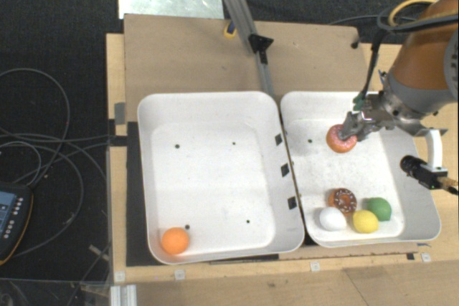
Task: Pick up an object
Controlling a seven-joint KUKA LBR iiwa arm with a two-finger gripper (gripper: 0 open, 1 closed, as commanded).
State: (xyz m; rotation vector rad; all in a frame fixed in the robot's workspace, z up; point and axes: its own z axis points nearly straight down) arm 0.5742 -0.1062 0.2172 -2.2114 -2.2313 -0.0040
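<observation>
The left bin [208, 175] holds 1 orange ball [174, 241] at its lower left corner. The right bin [315, 175] holds a pink doughnut [341, 139] at upper centre, with the fingers [353, 127] touching its upper right edge; whether they are apart or together I cannot tell. Along the lower edge lie a chocolate doughnut [343, 200], a white ball [332, 218], a yellow ball [366, 221] and a green ball [379, 209].

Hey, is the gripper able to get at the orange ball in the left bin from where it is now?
Probably yes. The orange ball lies alone in the near-left corner of the left bin with nothing over it. The gripper sits by the pink donut in the right bin, so it must cross the divide.
</observation>
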